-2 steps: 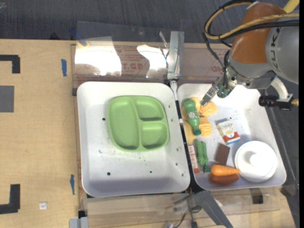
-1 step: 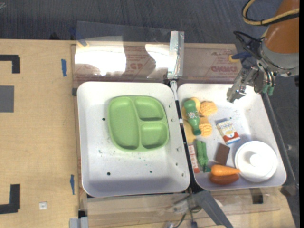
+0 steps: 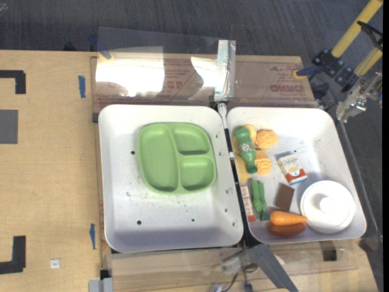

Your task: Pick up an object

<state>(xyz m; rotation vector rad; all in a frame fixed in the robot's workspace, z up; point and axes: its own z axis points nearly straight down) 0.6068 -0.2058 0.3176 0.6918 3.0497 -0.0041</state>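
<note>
Candidate objects lie in the right bin (image 3: 340, 139), all resting on its floor, none lifted. State of the hand: cannot tell.

Along the bin's left side: a green bottle (image 3: 245, 145) with a pale label, too small to read; yellow food pieces (image 3: 265, 140) just beside it and below it (image 3: 262, 165); a green vegetable (image 3: 259, 199) farther toward the near edge, beside a narrow red-and-white packet (image 3: 245, 198) whose print is not legible.

Mid-bin: a small red-and-white carton (image 3: 292, 167), its writing unreadable, and a brown block (image 3: 284, 196) just below it. An orange carrot (image 3: 287, 219) lies at the near edge, touching or nearly touching a white bowl (image 3: 328, 205) in the near right corner.

The left bin (image 3: 115, 181) holds a green divided plate (image 3: 177, 157) with three compartments, set roughly centrally.

Behind both bins stands a clear panel (image 3: 164, 66) in front of cardboard (image 3: 273, 81) bearing red printed lettering, reversed or blurred, not readable. The tabletop (image 3: 42, 163) to the left shows black markings (image 3: 19, 81) and blue tape strips (image 3: 81, 86).
</note>
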